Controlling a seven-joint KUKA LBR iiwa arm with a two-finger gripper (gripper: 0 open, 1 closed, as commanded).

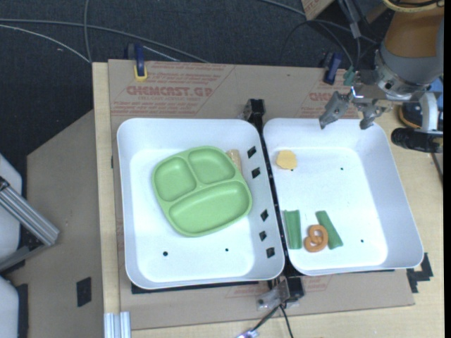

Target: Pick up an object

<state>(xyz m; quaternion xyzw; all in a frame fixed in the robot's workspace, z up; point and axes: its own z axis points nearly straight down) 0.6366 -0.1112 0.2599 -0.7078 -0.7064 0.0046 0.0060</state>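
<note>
Arm enters from the upper right, orange band visible above the wrist. Gripper point(349, 111) hangs over the back rim of the right bin point(394, 189), fingers spread wide, nothing between them.

Right bin contents:
- yellow round piece point(286, 160) near the back left corner, alone, well apart from the rest
- green stick point(292, 229) near the front left, lying roughly front to back
- second green stick point(329, 229) just to its right, angled
- orange pretzel-shaped piece point(316, 238) between the two sticks, touching or overlapping the angled one; can't tell which

Gripper is well apart from all four, closest to the yellow piece but off to its right and behind it.

Left bin point(134, 189) holds a green divided plate point(202, 191), three compartments, sitting slightly rotated near the bin's centre. A tan object point(235, 159) pokes out from behind the plate's back right edge; too hidden to identify.

Both bins sit on a cardboard sheet point(211, 83) with red print, clamped at the back by blue clips point(139, 60).
</note>
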